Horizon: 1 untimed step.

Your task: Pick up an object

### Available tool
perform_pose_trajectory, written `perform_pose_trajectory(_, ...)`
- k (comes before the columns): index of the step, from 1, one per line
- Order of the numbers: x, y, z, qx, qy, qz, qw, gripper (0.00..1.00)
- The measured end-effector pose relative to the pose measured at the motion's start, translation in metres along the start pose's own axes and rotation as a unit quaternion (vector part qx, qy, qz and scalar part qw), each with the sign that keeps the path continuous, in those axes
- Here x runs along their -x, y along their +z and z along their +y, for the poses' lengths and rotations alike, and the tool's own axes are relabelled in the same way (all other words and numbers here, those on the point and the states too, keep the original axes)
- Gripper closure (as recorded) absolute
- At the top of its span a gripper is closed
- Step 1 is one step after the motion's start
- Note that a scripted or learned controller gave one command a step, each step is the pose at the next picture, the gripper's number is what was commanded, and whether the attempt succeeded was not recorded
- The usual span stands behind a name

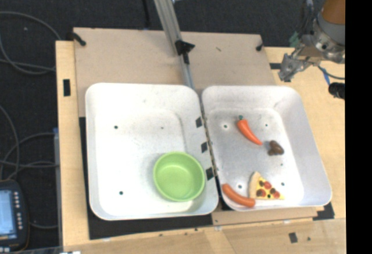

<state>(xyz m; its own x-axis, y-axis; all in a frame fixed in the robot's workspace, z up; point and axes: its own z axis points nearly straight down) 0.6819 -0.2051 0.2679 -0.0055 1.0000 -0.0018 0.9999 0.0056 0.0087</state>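
- The grey arm with its orange band [333, 6] hangs over the tan tabletop [133, 61] at the upper right, outside both bins.
- Its pincer [290, 67] sits just beyond the far right corner of the right shallow white bin [308, 131]; whether it is open or closed cannot be told, and nothing shows in its grip.
- In that bin lie a small orange carrot [249, 131], a dark brown lump [275, 147] just beside it, a pizza-slice toy [264, 188] and an orange-red sausage [238, 196] at the near edge.
- The left shallow white bin [116, 107] holds a round lime-green plastic bowl [179, 175] near its front right corner.
- A slanted aluminium rail [165, 9] rises behind the bins.
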Motion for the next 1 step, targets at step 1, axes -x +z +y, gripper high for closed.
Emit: perform_pose_trajectory(1,-0.0465,0.0085,0.0040,-0.004,0.000,0.001,1.0000,1.00)
